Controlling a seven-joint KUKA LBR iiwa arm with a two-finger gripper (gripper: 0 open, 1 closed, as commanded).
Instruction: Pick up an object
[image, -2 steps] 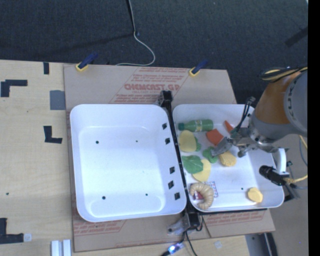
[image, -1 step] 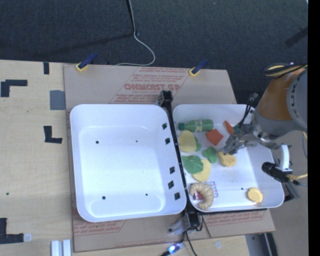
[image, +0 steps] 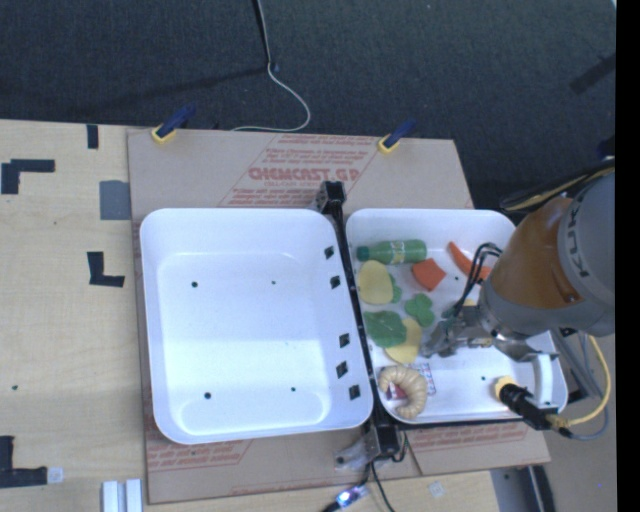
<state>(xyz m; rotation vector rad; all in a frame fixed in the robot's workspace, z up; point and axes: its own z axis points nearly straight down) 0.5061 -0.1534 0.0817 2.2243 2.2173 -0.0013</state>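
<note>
The grey arm with its orange band reaches into the right-hand shallow white bin, its two-finger gripper low over a pale yellow flat piece beside green leaf-shaped pieces. Whether the pincer is clenched I cannot tell. A green bottle lies near the bin's far wall.

A robotics lab or test bench, by the look of it: two shallow white bins sit on a cardboard sheet clamped at twelve o'clock by blue-and-yellow clips. Black tape marks dot the plywood bench at nine o'clock. A loose cable trails over what seems dark carpet.
</note>
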